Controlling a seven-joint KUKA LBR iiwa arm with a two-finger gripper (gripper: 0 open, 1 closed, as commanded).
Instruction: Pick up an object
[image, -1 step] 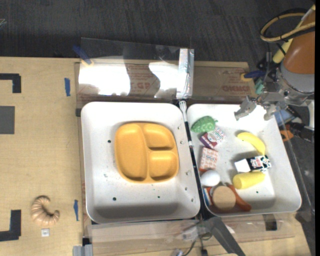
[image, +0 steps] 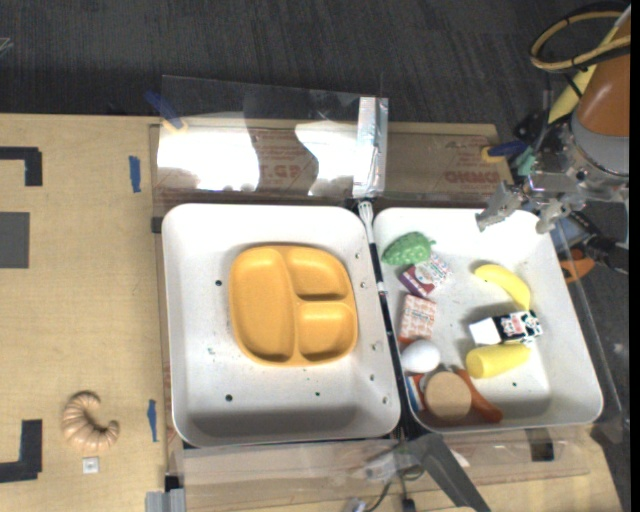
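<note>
The right bin (image: 570, 300) holds several small items: a green leafy toy (image: 408, 247), a yellow banana (image: 503, 283), a yellow cylinder (image: 497, 358), a black-and-white box (image: 506, 327), a white egg (image: 420, 355), a brown round piece (image: 447, 394) and two printed packets (image: 420, 300). My gripper (image: 521, 214) hangs over the bin's far edge, above and behind the banana. It is open, with nothing between its spread fingers.
The left bin (image: 190, 300) carries a yellow divided plate (image: 293, 302). A croissant toy (image: 90, 420) lies on the cardboard bench at the near left. A clear plastic sheet (image: 270, 150) stands behind the bins. Cables (image: 575, 40) hang by the arm.
</note>
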